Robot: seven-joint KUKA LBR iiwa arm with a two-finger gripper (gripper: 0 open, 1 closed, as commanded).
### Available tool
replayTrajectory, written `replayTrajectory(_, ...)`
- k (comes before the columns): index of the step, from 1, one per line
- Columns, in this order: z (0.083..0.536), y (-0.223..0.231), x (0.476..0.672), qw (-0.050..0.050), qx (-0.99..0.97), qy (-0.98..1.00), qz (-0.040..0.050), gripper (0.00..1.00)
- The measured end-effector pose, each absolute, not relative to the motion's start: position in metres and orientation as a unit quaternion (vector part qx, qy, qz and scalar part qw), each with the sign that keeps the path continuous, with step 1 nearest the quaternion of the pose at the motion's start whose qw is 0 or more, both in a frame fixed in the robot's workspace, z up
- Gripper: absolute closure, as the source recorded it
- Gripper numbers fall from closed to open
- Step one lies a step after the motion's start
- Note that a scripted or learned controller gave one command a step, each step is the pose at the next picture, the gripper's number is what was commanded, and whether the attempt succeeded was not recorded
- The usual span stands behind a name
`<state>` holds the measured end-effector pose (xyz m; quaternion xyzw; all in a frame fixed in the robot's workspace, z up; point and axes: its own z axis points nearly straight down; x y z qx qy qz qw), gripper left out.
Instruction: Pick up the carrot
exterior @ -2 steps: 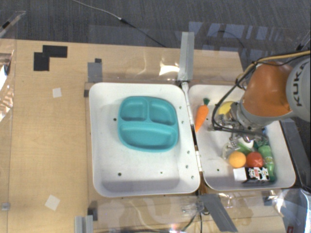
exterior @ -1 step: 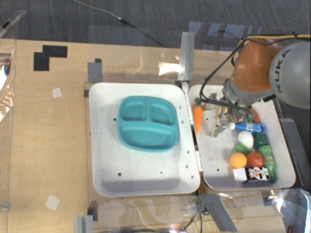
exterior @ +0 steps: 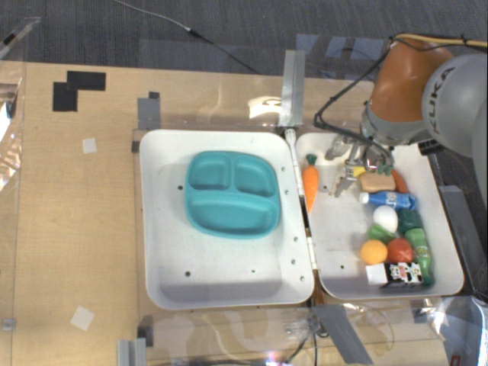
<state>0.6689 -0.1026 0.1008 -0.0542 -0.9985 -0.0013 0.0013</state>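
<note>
**Carrot at left wall of right bin; gripper above bin's far end, holding nothing**

Left bin (exterior: 164, 265): contains one teal divided tray (exterior: 232, 193), lying flat near the bin's centre, three compartments visible, all bare.

Right bin (exterior: 335, 269): the carrot (exterior: 310, 185) lies along the left wall, touching or just beside it, green top pointing to the far side, orange body pointing near. Against the right side sits a cluster of items: a tan bread-like block (exterior: 377, 181), a blue and white bottle (exterior: 389, 200), a white egg-shaped item (exterior: 385, 219), dark green pieces (exterior: 412, 221), a red round item (exterior: 399, 250), an orange ball (exterior: 374, 252), a green bottle (exterior: 421, 254) and a black and white printed box (exterior: 396, 274) at the near end.

Gripper (exterior: 349, 175): positioned over the far part of the right bin, between the carrot and the tan block, well clear of the carrot. Jaws stand spread, nothing between them.

Surface: a light wooden bench (exterior: 69, 227) bearing black tape marks (exterior: 76, 88) at far left and small pale squares. A thin cable (exterior: 191, 30) runs across the dark grey floor beyond.
</note>
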Motion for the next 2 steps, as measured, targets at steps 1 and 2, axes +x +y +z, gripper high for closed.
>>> replayTrajectory(1, 0.091, -0.084, 0.569, -0.004, 0.057, -0.998, 0.0001, 0.0)
replayTrajectory(2, 0.089, -0.097, 0.669, 0.002, -0.007, -1.0, -0.0011, 0.0)
